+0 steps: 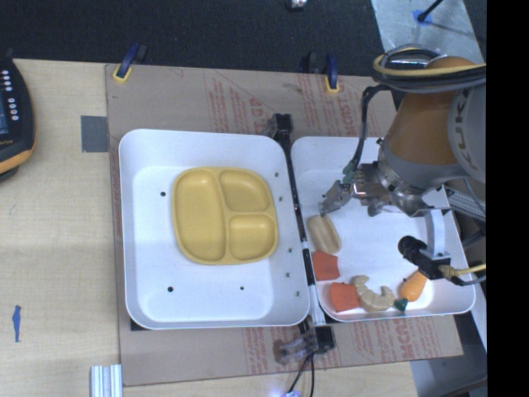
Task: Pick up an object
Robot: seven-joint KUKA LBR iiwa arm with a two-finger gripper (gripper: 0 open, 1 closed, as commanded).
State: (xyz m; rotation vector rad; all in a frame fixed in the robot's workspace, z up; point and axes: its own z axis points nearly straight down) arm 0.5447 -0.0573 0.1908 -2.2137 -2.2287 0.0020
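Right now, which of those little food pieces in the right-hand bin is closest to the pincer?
The tan bread roll, just below the pincer. The red block, pale croissant and carrot lie further toward the bin's near edge.

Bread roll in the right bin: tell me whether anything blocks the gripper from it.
Nothing visible does. The gripper hangs just above the bread roll, with bare bin floor between; the red block lies on its far side.

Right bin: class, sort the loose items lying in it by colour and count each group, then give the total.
Tan bread-roll shape: 1
Red blocks: 2, the upper red block and the lower red block
Cream curved piece: 1
Orange carrot shape: 1
Total: 5 items in the right bin.
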